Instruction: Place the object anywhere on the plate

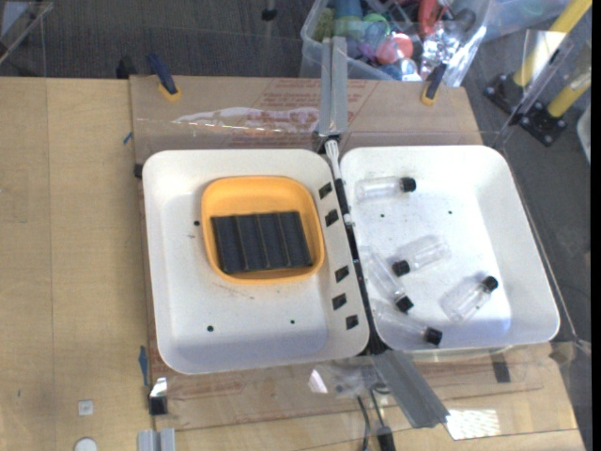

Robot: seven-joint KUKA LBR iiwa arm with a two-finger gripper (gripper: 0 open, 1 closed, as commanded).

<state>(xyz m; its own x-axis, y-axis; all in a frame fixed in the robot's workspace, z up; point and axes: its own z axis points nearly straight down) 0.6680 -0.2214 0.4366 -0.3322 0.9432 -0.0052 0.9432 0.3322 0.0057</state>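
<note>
Whether my jaws are apart or together, I cannot tell.

From the camera above the bench, the hardest things to read are the clear vials (418,255) in the right bin (526,252). Their glassy bodies almost vanish against the white floor, and it is mainly the black caps that give them away. By the caps I count five: one far, one mid-bin, one to the right, and two near the front wall. The nearest one is barely more than a cap to my eye.

Two bins sit side by side. The left bin (178,280) holds one orange plate (221,195), square with rounded corners. One dark slab (260,242) lies flat on it, ribbed into parallel bars and covering most of the plate's floor. Every vial lies on its side, well apart from the plate, across the seam between the bins.

Far behind, a clear tub (394,26) of coloured odds and ends is cut off by the top edge; I cannot sort its contents.
</note>
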